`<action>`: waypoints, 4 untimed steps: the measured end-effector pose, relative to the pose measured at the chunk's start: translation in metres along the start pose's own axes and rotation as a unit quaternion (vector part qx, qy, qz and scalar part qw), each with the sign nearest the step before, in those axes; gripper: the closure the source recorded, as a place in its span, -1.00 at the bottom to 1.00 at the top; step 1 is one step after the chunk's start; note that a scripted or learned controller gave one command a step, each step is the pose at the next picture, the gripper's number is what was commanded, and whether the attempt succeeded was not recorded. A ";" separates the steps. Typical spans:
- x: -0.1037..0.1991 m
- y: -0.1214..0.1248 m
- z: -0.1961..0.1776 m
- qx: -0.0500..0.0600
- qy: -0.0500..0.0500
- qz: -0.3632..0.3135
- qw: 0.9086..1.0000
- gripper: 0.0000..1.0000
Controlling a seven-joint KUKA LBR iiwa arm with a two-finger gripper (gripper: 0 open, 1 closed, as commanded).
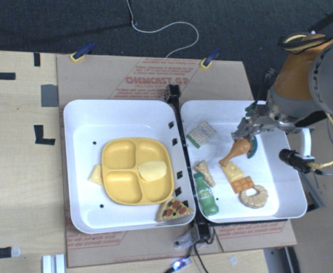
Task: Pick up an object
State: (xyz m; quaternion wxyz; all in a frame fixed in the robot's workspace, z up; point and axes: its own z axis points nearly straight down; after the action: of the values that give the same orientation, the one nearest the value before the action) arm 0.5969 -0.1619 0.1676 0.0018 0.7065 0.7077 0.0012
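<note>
My gripper (246, 128) hangs over the upper right part of the right bin (286, 201), on the grey arm with the orange band. Just below it lies a brown toy drumstick (237, 151), thick end toward the gripper, with a small teal piece (253, 147) beside it. Whether the gripper touches the drumstick cannot be told. Also in this bin are a green-and-white checked pad (201, 133), a tan pastry (204, 173), a green bottle (205, 194), a yellow-and-orange block (238, 180) and a pale ring-shaped biscuit (254, 197).
The left bin (81, 124) holds a yellow divided plate (123, 152) with a pale slice (152, 170) in one compartment. A pizza slice (175, 210) and a yellow wedge (94, 175) lie beside the plate. A black divider clip (173, 92) sits between the bins.
</note>
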 end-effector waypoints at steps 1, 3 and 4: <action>0.000 0.002 -0.053 0.000 0.000 0.000 1.000 1.00; 0.094 -0.014 -0.046 0.004 0.001 -0.002 1.000 1.00; 0.146 -0.040 -0.046 0.004 0.001 -0.002 1.000 1.00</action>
State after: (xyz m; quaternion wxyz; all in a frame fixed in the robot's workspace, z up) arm 0.5568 -0.0159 0.2130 -0.0021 0.7050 0.7092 -0.0009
